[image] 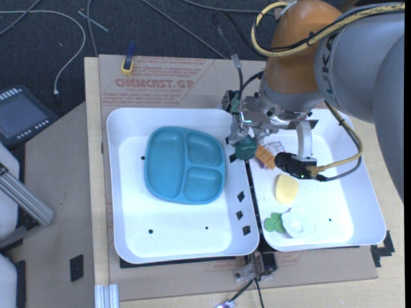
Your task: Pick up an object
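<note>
Bench: brown board (160,76) with red print, dark carpet (51,37) behind with loose cables. Two white bins. Left bin (128,236) carries a blue divided plate (185,165), free floor along its front edge. Right bin (359,210) has a yellow piece (286,188), a green and white toy (286,223), an orange item (264,157). Gripper (244,145) over the divide, pinching a teal object (244,149).

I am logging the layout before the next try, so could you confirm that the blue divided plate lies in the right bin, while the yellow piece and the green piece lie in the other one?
Not quite: the camera view shows the blue divided plate in the left bin. The yellow piece and the green piece lie in the other, the right bin.
</note>
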Motion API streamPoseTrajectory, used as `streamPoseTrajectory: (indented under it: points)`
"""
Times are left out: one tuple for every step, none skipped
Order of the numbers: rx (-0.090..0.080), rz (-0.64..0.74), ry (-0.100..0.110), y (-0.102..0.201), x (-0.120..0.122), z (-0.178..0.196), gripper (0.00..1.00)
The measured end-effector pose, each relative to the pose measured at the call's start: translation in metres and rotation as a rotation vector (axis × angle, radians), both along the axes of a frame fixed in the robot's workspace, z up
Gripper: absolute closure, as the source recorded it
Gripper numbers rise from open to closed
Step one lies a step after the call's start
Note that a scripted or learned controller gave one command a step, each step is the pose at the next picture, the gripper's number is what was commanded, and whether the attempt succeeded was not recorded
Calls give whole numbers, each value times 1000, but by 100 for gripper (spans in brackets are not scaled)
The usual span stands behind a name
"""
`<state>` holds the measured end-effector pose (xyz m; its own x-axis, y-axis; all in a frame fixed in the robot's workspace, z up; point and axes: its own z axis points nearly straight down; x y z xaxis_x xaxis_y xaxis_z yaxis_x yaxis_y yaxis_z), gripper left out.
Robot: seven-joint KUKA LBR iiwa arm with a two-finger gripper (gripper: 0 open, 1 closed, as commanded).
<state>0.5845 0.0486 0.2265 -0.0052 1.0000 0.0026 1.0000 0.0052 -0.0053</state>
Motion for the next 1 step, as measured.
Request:
streamPoseTrajectory:
  points:
    - [0, -1, 0, 40, -25, -6, 100]
